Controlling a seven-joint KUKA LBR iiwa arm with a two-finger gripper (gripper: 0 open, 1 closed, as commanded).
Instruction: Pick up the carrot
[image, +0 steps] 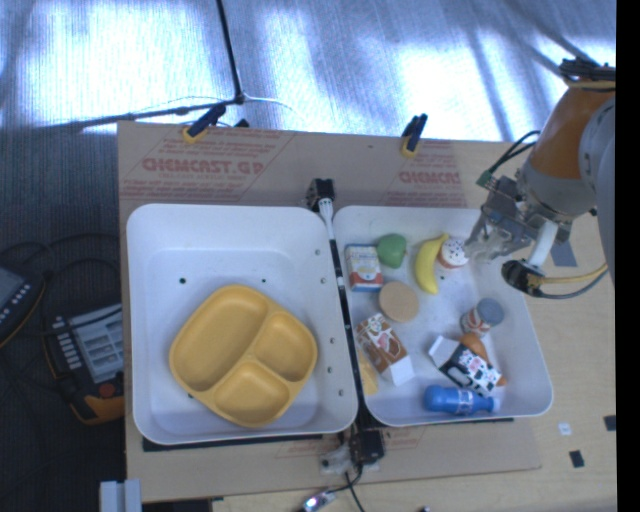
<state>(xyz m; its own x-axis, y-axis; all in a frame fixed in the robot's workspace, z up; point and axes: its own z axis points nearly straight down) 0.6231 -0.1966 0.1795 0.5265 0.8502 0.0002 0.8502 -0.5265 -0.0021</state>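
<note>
Two shallow white bins. Left bin (150, 250): one yellow three-compartment plastic plate (243, 353). Right bin (530, 390): one orange carrot (481, 352) near its right wall, one yellow banana (429, 264), one blue bottle (458, 401). End effector (497, 238) over far right rim; finger state: cannot tell.

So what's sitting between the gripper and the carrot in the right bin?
In the camera view, a small grey-capped jar lies between the gripper and the carrot, touching the carrot's upper end.

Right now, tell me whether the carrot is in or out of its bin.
In. The carrot lies on the right bin's floor among other toys, apart from the end effector.
</note>
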